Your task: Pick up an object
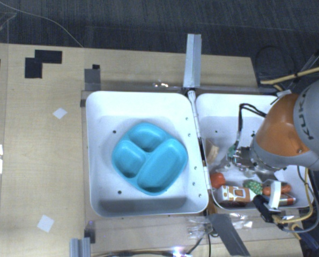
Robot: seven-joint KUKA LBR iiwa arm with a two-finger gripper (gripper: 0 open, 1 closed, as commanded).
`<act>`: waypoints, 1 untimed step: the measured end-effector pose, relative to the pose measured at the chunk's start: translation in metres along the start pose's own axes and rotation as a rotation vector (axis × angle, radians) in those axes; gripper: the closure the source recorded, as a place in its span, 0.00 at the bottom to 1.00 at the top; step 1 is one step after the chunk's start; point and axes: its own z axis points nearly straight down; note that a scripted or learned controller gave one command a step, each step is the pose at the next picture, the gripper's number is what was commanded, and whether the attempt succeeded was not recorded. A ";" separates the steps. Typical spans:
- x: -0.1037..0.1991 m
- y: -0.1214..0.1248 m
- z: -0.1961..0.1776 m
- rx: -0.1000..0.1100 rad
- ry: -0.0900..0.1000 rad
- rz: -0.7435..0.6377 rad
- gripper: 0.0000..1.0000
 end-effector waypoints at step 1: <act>-0.026 0.003 0.000 0.005 0.002 -0.594 0.00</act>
